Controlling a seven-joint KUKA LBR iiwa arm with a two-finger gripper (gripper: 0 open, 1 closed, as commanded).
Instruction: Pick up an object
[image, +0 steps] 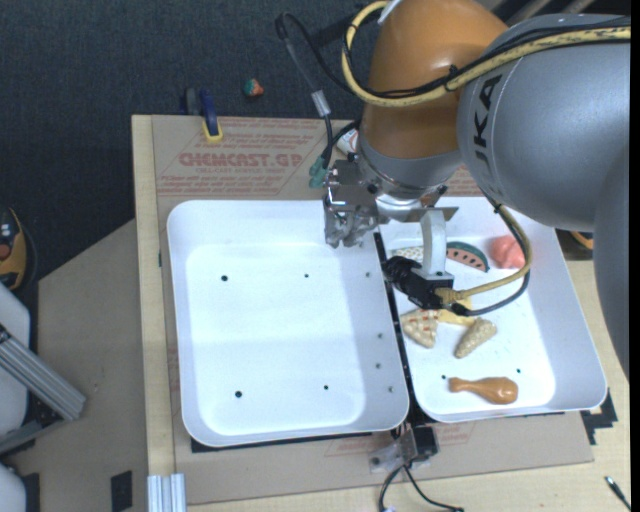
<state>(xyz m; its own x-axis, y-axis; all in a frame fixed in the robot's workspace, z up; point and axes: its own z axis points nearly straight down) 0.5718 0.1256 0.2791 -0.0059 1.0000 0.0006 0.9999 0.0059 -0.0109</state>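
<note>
The grey arm (560, 100) with its orange band (430, 45) reaches in from the right and covers much of the upper right of the scene. Its end effector (345, 232) hangs over the far right corner of the left bin (200, 330), close to the divide between the two bins. Whether it is apart or together cannot be told from this angle, and nothing is visibly clamped in it.

The things to pick lie in the right bin (560, 370). A watermelon slice (466, 255) sits near the far side, just beside a pink piece (506, 251) that is partly hidden by the arm and by a yellow cable. Nearer the middle lies a pale pizza-like wedge (424, 326), with a tan cone-shaped piece (474, 337) just beside it. A brown drumstick (486, 388) rests near the front edge, apart from the others.

A black fitting (415, 282) and a yellow cable (490, 288) hanging from the wrist cross over the right bin, just above the wedge, and block part of that area.

Both bins rest on a cardboard sheet (250, 155) with red print on the table. A blue and yellow clamp (208, 112) holds its far edge, and a small coloured object (254, 88) lies on the dark floor beyond.
</note>
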